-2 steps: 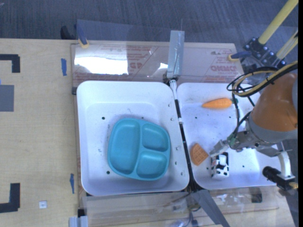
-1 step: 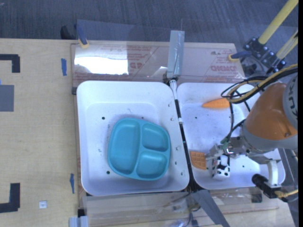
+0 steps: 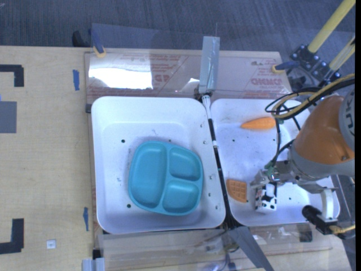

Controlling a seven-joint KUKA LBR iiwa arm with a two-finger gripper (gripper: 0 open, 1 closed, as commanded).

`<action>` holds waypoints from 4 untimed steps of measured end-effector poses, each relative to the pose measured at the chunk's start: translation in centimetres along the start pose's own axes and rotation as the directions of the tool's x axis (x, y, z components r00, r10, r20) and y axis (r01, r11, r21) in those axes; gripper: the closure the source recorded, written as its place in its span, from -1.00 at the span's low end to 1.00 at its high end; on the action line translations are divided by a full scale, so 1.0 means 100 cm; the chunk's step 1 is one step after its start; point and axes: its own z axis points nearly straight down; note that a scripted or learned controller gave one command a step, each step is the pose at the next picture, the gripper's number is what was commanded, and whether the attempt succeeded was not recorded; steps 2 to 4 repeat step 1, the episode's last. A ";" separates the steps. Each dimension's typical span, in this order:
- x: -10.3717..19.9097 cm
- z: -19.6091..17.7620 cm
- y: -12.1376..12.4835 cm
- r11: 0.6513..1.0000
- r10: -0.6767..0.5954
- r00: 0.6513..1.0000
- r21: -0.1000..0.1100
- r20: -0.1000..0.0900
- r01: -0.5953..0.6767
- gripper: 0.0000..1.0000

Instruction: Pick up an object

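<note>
Two shallow white bins are set side by side on a pale wooden bench, the left bin (image 3: 107, 123) bearing a blue divided plate (image 3: 165, 177) and the right bin (image 3: 237, 117) an orange carrot (image 3: 258, 123) at its far side and a small waffle-like piece (image 3: 237, 190) by the divider. The gripper (image 3: 265, 193) is lowered just beside that piece, over a small black-and-white object (image 3: 267, 201); how its hand is set cannot be told, the view being cluttered there. The reach-and-grasp step seems in hand, and a firm closure followed by a straight lift would be called for next.
</note>
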 end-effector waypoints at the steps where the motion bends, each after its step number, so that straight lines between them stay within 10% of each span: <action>1: 0.057 -0.089 0.040 0.999 0.040 0.999 0.004 -0.003 -0.040 1.00; 4: 0.057 -0.089 0.040 0.999 0.040 0.999 0.004 -0.003 -0.040 1.00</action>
